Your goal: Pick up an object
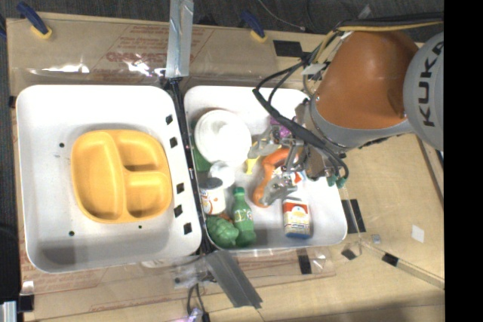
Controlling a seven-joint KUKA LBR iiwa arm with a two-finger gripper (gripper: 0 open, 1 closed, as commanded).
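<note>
**Arm low over the right bin, above an orange object**

You see the arm (370,87) reaching in from the right of the frame, its gripper (285,179) down among the clutter of the right bin (332,219). Directly beneath it lies an orange object (266,181), close against the metal tip; you cannot tell whether the jaws are wide, narrow or closed on anything. Just left sits a white bowl (221,133), and below it a small jar (213,200). A green bottle (241,209) lies at the bin's lower edge, with a small carton (297,219) to its right. The left bin (45,117) holds a yellow divided tray (121,175).
</note>
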